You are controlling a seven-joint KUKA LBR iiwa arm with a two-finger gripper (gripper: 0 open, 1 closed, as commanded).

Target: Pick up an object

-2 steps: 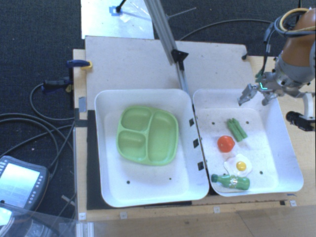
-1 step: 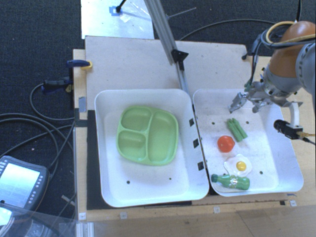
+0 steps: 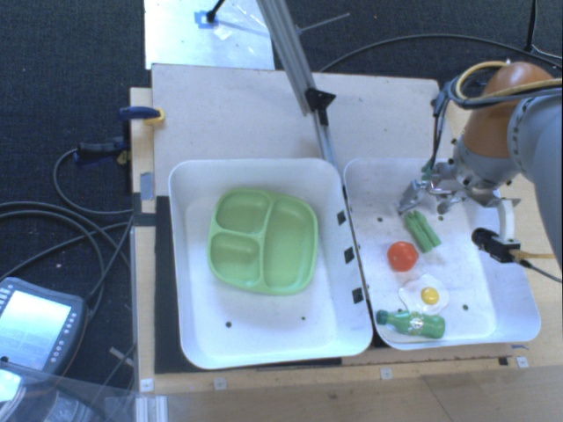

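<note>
While the arm's grey body runs off the frame's right edge, the gripper hangs over the upper part of the right bin, fingers spread with nothing between them. Just below it lies a green bean pod; lower still sit a red tomato, fried egg and green bottle. Mid-frame, the left bin holds a green divided plate.
</note>
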